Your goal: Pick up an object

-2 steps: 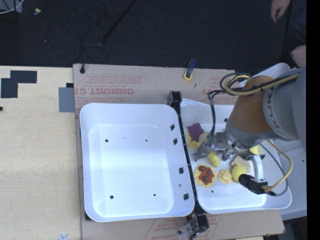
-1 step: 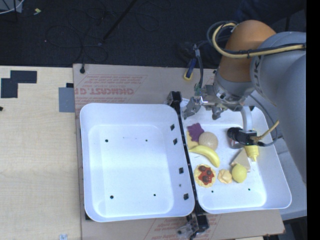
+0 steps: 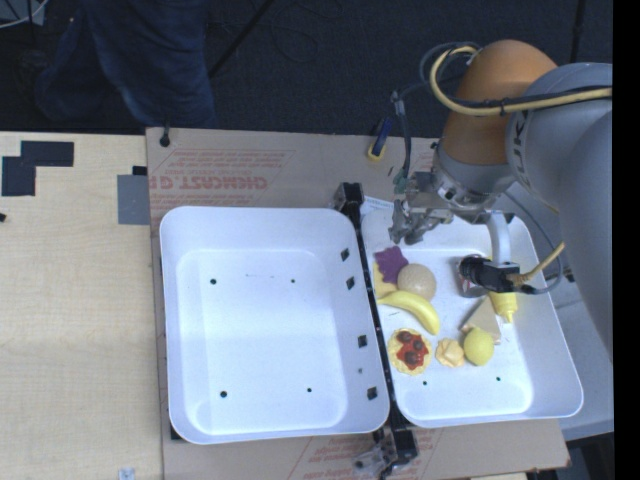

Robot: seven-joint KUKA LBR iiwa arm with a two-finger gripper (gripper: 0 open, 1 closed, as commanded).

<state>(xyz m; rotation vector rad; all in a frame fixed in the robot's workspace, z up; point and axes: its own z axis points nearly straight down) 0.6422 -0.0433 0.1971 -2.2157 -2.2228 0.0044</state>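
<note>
My gripper (image 3: pixel 409 232) hangs over the far left corner of the right bin (image 3: pixel 545 388), just above and behind a purple toy (image 3: pixel 391 263). Close to that toy sit a beige ball (image 3: pixel 417 281) and a yellow banana (image 3: pixel 414 309). Nearer the front lie a small round pizza (image 3: pixel 410 350), a yellow chunk (image 3: pixel 449 353), a yellow-green fruit (image 3: pixel 479 346) and a pale wedge (image 3: pixel 484 318). I see nothing held in the gripper.
The left bin (image 3: pixel 190 268) stands beside the right one, with a black divider strip (image 3: pixel 362 298) between them. Both rest on a cardboard sheet (image 3: pixel 250 173) on the wooden bench (image 3: pixel 70 318). The arm's grey body fills the upper right.
</note>
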